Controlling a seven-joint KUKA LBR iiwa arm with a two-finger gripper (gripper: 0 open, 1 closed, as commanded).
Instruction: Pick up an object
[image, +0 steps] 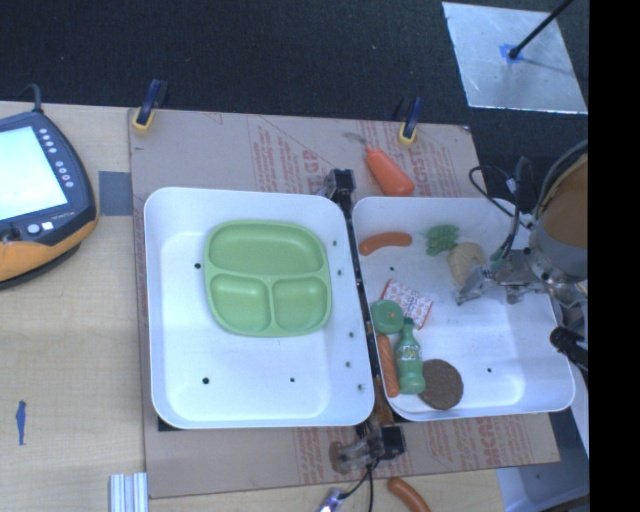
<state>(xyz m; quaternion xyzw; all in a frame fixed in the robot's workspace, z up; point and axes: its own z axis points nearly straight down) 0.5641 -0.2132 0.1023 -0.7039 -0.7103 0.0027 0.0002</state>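
Gripper (487, 283), whose state cannot be told, is seen at the right of the frame just beside a beige lump (464, 262), found up-left in the right bin (520, 390).

red print on the cardboard sheet (300, 150) under the bins, illegible

One fixed camera above the bench (70, 330), angled down, both white bins (165, 300) in frame
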